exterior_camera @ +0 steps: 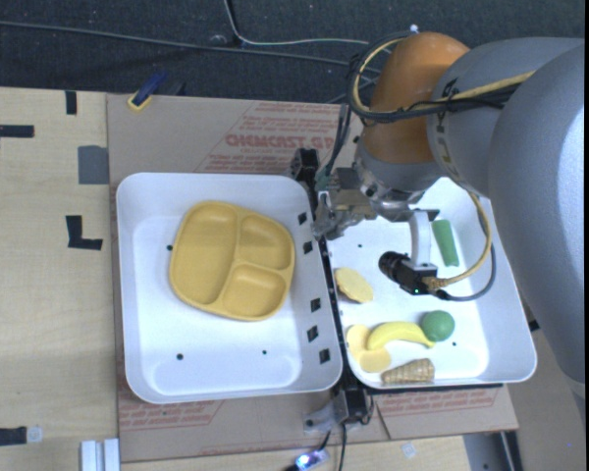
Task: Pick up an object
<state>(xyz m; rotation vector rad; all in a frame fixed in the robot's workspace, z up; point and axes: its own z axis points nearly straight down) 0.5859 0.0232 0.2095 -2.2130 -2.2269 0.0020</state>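
Note:
My gripper (324,222) hangs over the rims where the two bins meet, at the upper left corner of the right bin (506,346). Nothing shows between it and the bin floor. Just below it in that bin lies a pale yellow chip-shaped piece (353,285). Further toward the front lie a banana (398,335), a green ball (437,325), a yellow round piece (363,353) and a tan ridged cone (409,371). A green block (445,242) lies under the arm at the right.
The left bin (142,292) holds a yellow divided plate (232,260). The grey arm with its orange band (412,77) covers the back and right of the right bin. Cardboard lies under both bins.

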